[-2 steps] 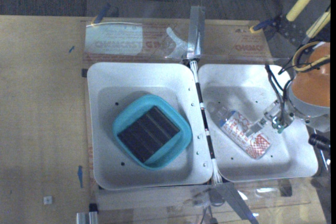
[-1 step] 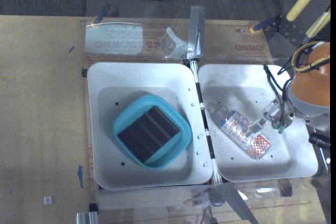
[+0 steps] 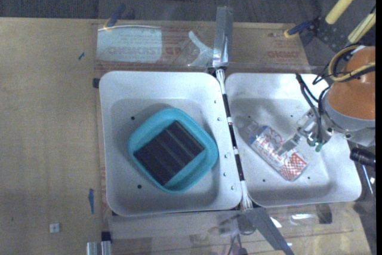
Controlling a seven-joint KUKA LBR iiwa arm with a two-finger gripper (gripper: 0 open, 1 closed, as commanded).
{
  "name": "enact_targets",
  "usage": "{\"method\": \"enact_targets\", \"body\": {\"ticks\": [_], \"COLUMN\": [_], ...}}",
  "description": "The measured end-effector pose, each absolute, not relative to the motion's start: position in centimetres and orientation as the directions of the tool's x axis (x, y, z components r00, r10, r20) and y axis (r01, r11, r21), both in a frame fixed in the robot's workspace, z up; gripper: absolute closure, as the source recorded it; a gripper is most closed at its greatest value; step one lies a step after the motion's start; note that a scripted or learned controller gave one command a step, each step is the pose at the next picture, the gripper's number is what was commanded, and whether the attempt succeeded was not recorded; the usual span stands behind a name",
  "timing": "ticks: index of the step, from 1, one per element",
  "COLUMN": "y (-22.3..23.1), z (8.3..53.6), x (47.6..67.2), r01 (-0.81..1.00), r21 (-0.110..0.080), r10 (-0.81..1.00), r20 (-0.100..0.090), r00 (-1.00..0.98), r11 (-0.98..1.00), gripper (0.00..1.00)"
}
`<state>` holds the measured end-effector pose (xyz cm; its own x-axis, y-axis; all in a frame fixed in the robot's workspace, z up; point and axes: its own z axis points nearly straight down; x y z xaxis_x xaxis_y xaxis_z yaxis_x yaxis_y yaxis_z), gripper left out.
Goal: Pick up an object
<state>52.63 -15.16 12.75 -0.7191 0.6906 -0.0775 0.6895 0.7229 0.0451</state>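
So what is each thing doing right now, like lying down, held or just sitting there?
Blue dish: sits flat in the left bin, turned askew, dark ridged block inside it.
Clear packet with red print: lies flat in the right bin, slanted.
Hand: low over the packet, touching or almost touching it; grip too blurry to tell.
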Motion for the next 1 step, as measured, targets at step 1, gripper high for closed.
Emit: {"method": "enact_targets", "body": {"ticks": [1], "y": [-15.01], "z": [12.74], "x": [52.68], "r01": [0.671], "r21": [0.045], "r10": [0.672], "r20": [-0.078], "r00": [-0.736], "r11": [0.740], "gripper": [0.00]}}
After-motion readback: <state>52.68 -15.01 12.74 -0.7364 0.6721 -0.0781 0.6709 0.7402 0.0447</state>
